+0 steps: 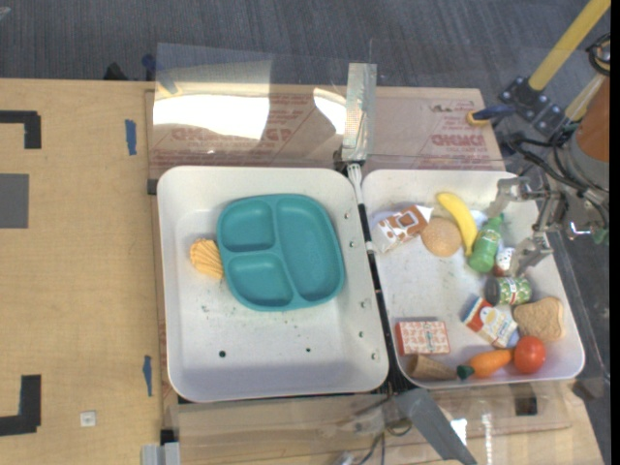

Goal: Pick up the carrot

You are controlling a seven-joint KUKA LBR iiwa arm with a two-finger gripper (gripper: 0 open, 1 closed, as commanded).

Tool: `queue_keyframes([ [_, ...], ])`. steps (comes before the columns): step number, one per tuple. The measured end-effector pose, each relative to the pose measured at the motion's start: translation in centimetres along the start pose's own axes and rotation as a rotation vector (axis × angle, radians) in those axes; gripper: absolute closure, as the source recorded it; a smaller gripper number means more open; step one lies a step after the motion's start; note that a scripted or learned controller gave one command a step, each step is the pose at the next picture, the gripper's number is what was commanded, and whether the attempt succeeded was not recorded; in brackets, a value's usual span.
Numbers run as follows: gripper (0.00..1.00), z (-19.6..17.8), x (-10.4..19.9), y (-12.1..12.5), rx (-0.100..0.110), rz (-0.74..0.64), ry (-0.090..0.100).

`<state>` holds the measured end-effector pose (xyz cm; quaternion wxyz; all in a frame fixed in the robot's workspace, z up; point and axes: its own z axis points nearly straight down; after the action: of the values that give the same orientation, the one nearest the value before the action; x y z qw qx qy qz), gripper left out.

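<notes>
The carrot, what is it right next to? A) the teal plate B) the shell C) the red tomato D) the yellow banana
C: the carrot lies along the near edge of the right bin, with the red tomato just beside its thick end.

Two bins sit side by side on the desk [68, 260]. The left bin [266, 366] holds a divided plate [281, 251] with a shell [205, 257] touching its left edge. In the right bin [426, 289], the carrot [487, 363] lies at the near edge, between a cone [432, 366] on its left and a tomato [529, 355] on its right. A banana [457, 219] lies near the far side, a bun [442, 237] just beside it.
</notes>
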<state>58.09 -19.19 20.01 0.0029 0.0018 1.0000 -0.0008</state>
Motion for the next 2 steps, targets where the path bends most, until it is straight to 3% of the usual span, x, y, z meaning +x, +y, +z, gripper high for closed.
queue_keyframes([
  [1, 0.00, 10.8, -2.4, 2.5, 0.002, 0.003, -0.012],
  [2, 0.00, 11.1, 3.8, 9.7, -0.004, 0.064, -0.001],
])
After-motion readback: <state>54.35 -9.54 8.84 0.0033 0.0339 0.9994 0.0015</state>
